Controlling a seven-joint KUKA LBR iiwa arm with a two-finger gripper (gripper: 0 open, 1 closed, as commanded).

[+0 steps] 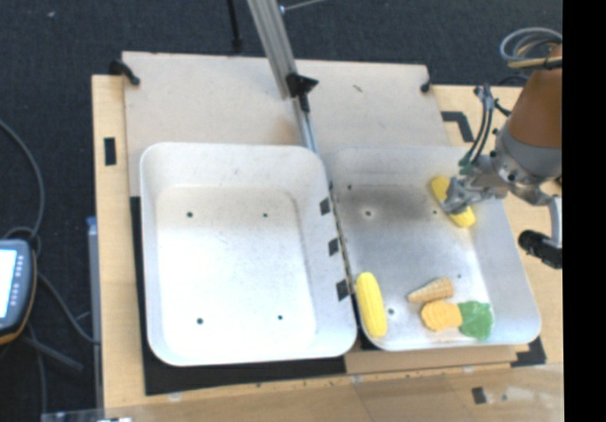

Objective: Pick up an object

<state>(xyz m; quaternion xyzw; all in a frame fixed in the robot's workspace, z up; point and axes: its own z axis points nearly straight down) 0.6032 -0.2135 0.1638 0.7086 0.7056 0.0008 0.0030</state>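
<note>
In the right bin (pixel 407 240), a small yellow object (pixel 440 189) lies near the far right wall. My gripper (pixel 462 195) is right over it and covers its middle; yellow shows on both sides of the gripper. The grey arm with its orange band (pixel 540 113) comes in from the right. Along the bin's near edge lie a yellow corn cob (pixel 369 305), a tan corn-like piece (pixel 431 291), an orange piece (pixel 440 317) and a green piece (pixel 476 319).
The left bin (pixel 237 250) stands beside the right one, their walls meeting mid-bench. A slanted metal pole (pixel 270 18) rises from behind the bins. Cables (pixel 488 122) hang by the wrist.
</note>
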